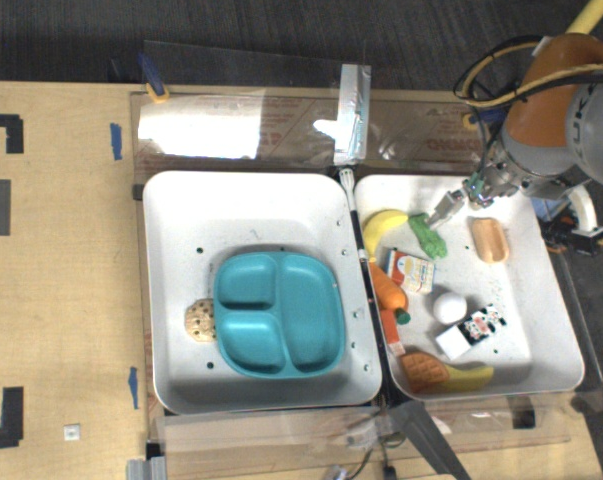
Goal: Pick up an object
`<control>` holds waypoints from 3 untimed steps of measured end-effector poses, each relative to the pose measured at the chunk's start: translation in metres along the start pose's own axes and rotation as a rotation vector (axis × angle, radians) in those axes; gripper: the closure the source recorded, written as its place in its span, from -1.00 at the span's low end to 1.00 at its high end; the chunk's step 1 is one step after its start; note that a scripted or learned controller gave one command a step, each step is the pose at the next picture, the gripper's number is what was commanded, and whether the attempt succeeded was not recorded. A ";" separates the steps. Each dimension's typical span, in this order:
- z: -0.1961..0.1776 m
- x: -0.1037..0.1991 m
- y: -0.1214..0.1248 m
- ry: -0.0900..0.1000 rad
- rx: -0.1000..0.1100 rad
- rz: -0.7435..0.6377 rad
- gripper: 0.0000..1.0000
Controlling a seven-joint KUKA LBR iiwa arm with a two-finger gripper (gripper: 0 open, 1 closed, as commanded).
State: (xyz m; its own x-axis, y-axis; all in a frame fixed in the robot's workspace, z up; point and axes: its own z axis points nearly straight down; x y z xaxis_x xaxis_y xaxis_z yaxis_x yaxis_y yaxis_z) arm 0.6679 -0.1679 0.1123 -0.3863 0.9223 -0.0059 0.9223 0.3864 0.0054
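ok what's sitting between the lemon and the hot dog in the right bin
In the camera view, a green pepper lies between the lemon and the hot dog, with the end effector just above it.

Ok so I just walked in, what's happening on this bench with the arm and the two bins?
A robot arm reaches in from the right over the right bin, its gripper down beside a green object next to a yellow fruit. Nothing is visibly gripped yet. That bin also holds a carrot, a small carton, a white ball and a banana. The left bin has a teal divided tray and a cookie.
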 end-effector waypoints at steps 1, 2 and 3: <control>-0.022 0.020 0.009 0.001 -0.002 -0.157 -1.00; 0.023 0.039 -0.005 0.005 0.001 -0.286 -1.00; 0.010 0.039 -0.003 0.000 -0.006 -0.285 1.00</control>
State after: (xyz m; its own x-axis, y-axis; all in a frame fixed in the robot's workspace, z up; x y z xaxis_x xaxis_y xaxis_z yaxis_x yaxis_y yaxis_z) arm 0.6503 -0.1335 0.1016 -0.6303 0.7763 -0.0077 0.7763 0.6303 0.0092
